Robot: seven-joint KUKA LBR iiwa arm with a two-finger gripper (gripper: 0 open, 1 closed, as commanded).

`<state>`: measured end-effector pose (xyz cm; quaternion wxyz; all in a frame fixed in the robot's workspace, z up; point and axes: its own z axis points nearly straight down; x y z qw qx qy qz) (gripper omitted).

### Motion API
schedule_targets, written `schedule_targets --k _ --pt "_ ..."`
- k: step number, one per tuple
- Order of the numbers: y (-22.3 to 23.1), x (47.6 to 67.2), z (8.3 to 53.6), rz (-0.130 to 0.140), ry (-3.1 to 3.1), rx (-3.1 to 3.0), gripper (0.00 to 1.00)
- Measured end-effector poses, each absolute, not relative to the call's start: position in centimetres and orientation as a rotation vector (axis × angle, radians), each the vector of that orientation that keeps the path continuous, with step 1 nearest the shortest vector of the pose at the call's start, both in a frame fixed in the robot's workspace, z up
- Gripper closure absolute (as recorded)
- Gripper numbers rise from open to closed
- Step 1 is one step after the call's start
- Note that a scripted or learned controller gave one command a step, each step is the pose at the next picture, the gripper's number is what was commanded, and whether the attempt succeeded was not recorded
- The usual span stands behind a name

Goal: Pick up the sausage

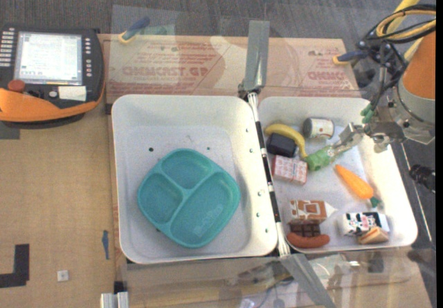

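Observation:
The sausage (309, 241) is a short red-brown link lying against the front wall of the right bin (405, 210), near its left corner. A dark brown block (307, 229) rests just behind it, touching or overlapping it. My gripper (347, 138) hangs over the back half of the right bin, slanting down and left toward a green toy (320, 158). It is well behind the sausage, and nothing is seen held in it. The arm's orange band (422, 75) is at the right edge.
The right bin also holds a banana (287, 133), a small can (318, 127), a black block (281, 145), a pink box (291, 169), a carrot (355, 183), a brown box (308, 210) and a cow-print carton (363, 221). A teal divided plate (188, 196) lies in the left bin.

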<state>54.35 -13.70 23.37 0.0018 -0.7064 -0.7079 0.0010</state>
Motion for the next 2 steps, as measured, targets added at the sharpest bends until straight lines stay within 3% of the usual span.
schedule_targets --k 1,2 --pt "-11.3 48.7 8.5 -0.006 -2.354 -2.085 0.0" --pt "-10.8 47.9 9.8 0.001 -2.139 -2.298 0.0"
